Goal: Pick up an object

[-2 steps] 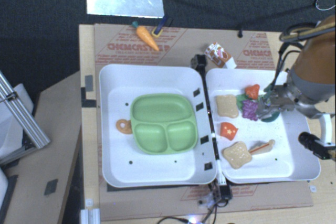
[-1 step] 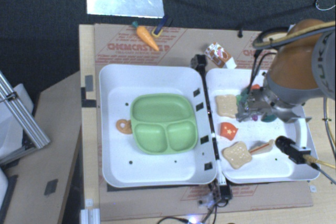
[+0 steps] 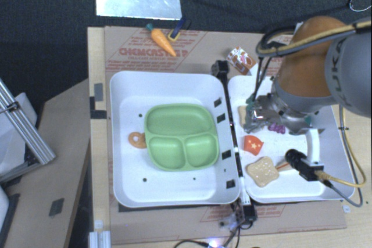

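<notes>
While gripper (image 3: 254,116) hangs low in right bin (image 3: 331,191) near red toy (image 3: 253,144) and toast (image 3: 262,171), nothing visibly lifted; finger state can't tell.

The grey arm (image 3: 349,75) wears a broad orange band (image 3: 311,58), with black and yellow cables (image 3: 302,35) looped alongside.

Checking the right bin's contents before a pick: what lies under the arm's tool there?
Beside the tool in the right white bin lie a purple toy piece, a red wedge-shaped toy and a tan toast-shaped toy. Anything directly beneath the arm is covered.
</notes>
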